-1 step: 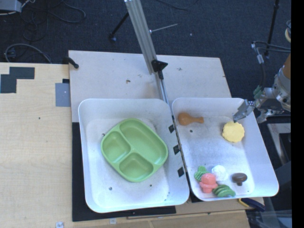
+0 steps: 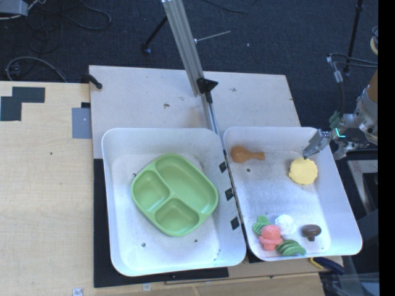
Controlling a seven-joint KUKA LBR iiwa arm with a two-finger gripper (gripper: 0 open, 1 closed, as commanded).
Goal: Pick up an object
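The right bin (image 2: 342, 193) holds a round yellow object (image 2: 303, 171) near its far right side, a brown drumstick-shaped piece (image 2: 246, 155) at its far left, a brown mushroom-like piece (image 2: 310, 231) and a cluster of red, white and green toy pieces (image 2: 276, 233) at the front. My gripper (image 2: 316, 145) hangs over the bin's far right rim, just above and to the right of the yellow object, with nothing seen between its grey fingers.
A green three-compartment plate (image 2: 174, 193) lies in the left bin (image 2: 117, 227). A slanted aluminium rail (image 2: 188, 45) rises from between the bins at the back. Black clips (image 2: 227, 193) sit along the divide between the bins.
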